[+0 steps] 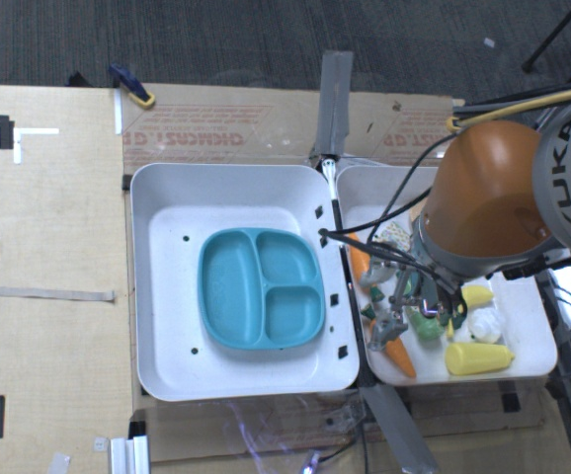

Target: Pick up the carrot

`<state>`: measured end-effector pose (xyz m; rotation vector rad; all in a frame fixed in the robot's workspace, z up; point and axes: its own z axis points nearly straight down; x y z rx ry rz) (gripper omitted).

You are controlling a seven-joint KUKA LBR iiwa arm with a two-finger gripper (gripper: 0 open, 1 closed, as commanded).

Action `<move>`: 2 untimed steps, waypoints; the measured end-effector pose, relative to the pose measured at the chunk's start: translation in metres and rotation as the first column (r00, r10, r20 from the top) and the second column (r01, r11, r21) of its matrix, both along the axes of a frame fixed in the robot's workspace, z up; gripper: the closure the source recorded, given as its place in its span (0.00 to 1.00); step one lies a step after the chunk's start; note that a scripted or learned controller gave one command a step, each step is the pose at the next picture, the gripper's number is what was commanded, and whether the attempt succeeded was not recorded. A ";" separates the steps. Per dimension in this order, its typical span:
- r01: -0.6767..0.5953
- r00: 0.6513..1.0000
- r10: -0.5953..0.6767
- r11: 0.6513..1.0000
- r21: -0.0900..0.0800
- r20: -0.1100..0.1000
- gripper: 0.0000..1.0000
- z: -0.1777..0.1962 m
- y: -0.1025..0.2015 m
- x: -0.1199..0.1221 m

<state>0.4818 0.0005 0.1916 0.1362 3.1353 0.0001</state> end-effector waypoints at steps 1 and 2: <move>0.007 1.000 -0.007 1.000 0.000 0.000 0.00 0.000 -0.007 -0.002; 0.253 0.968 -0.253 0.968 0.000 0.001 0.00 0.000 -0.012 -0.002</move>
